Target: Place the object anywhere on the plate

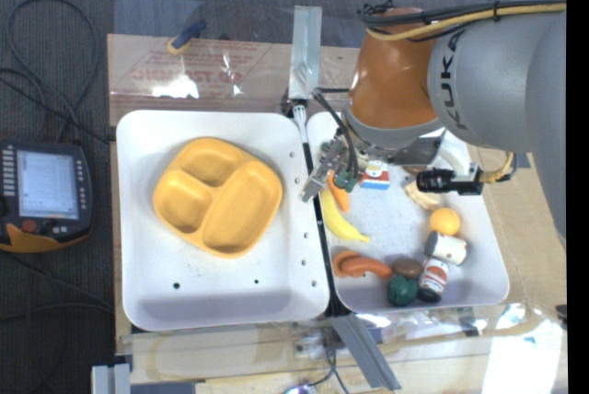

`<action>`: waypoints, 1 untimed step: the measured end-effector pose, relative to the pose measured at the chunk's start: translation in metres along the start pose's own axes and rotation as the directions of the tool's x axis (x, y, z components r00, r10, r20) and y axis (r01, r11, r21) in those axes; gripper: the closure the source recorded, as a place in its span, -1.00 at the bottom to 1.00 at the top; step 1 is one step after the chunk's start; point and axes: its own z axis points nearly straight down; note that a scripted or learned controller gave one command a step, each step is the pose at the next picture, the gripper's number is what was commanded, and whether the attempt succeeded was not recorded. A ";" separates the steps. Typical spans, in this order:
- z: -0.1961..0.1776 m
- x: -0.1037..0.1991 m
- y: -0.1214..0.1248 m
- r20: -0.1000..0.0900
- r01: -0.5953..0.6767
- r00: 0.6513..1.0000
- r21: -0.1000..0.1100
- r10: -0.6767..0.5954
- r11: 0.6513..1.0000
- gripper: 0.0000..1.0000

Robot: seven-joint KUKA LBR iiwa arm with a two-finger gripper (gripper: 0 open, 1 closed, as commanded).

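Observation:
A yellow plate (218, 196) with three compartments lies in the left bin (156, 291). My gripper (328, 173) hangs low over the left edge of the right bin (488, 282), close to the divider between the bins. A small orange carrot-like piece (340, 194) sits right under the gripper, touching or nearly touching it; I cannot tell whether it is held. A yellow banana (342, 219) lies just below that piece on the bin floor. The plate is a short way to the left of the gripper and has nothing on it.
The right bin also holds a red-white-blue box (375, 178), an orange fruit (444, 221), a white cylinder (448, 247), a small bottle (434, 277), an orange-red curved item (361, 265), a brown item (406, 268) and a green item (401, 291). A control pendant (41, 194) lies off the bench at left.

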 end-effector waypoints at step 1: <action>0.000 -0.001 -0.001 0.000 -0.002 1.000 0.000 0.002 1.000 -1.00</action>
